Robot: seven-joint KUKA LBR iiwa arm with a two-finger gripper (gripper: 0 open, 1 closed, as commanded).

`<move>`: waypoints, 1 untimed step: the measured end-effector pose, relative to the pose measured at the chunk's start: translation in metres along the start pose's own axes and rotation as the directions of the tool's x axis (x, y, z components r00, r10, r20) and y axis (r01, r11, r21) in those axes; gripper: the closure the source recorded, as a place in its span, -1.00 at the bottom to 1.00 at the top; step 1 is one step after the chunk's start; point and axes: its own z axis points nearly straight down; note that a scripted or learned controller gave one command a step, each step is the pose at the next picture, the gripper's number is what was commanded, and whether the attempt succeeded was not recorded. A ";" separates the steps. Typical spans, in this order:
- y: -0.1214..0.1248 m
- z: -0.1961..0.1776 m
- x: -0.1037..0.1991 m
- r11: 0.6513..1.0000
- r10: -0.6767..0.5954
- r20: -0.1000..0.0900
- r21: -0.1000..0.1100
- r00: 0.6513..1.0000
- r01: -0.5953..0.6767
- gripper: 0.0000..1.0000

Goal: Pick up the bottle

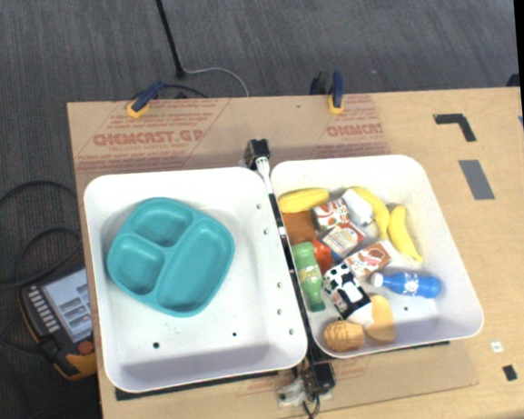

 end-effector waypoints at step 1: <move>0.001 -0.010 0.000 1.000 0.000 0.004 -0.002 1.000 0.000 1.00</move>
